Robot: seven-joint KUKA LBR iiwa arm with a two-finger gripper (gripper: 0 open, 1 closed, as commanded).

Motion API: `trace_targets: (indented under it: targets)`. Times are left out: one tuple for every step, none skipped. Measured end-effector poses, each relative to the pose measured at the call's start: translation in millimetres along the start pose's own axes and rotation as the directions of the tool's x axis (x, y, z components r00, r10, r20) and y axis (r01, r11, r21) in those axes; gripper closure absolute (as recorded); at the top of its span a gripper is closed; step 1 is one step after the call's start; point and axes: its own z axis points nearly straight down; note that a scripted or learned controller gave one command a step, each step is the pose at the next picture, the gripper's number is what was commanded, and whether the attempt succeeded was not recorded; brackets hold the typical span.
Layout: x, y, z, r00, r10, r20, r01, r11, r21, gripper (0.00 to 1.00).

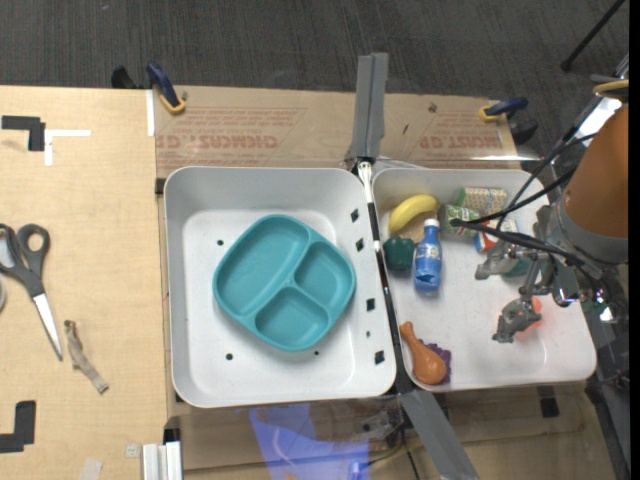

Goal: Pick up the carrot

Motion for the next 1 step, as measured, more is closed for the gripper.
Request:
trace_targets:
  targets:
    - [-31.1,18.6,124.5,0.916,-0.401,0.002,0.401,0.916,-0.001,0.0]
